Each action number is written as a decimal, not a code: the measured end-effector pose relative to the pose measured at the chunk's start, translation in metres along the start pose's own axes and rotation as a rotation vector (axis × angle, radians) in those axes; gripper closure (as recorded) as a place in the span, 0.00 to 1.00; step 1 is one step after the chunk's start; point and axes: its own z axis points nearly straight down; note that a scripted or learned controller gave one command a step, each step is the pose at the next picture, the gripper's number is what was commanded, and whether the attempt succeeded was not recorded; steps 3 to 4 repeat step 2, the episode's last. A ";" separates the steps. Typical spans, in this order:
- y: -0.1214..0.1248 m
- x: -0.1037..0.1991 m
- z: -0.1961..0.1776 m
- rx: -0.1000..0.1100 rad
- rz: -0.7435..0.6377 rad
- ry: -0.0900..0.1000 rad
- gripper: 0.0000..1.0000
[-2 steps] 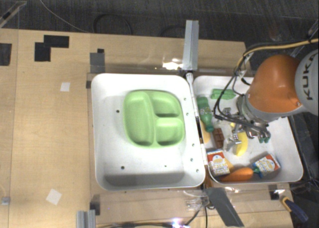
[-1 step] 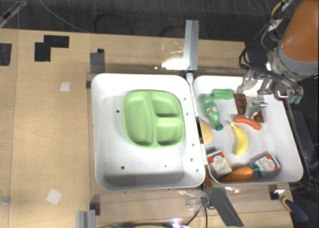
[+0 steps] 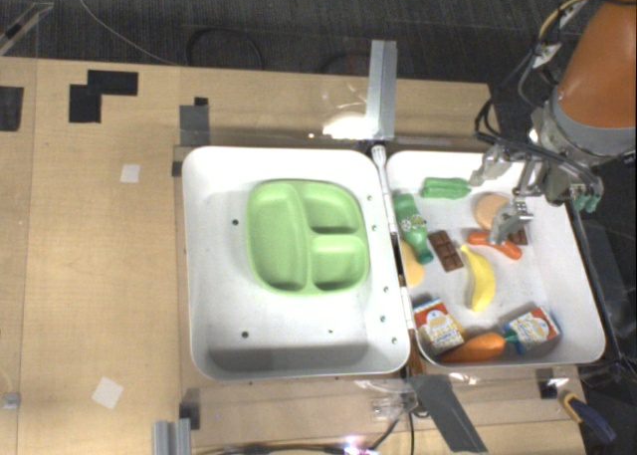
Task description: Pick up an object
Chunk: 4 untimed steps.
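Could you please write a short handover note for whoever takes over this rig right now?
Gripper: low in the right bin, just above the small carrot; whether it grips anything cannot be told.
Right bin also holds a banana, chocolate bar, green bottle, green pod, round cookie, two juice cartons and an orange piece.
Left bin: green divided plate.
Done: nothing visibly lifted.
Left: secure and lift one object.

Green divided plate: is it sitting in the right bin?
No, the green divided plate lies in the left bin, apart from the food items.
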 end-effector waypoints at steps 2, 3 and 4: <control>-0.009 0.045 0.179 0.006 0.143 -0.014 0.00; -0.009 0.045 0.179 0.006 0.143 -0.014 0.00; -0.009 0.045 0.179 0.006 0.143 -0.014 0.00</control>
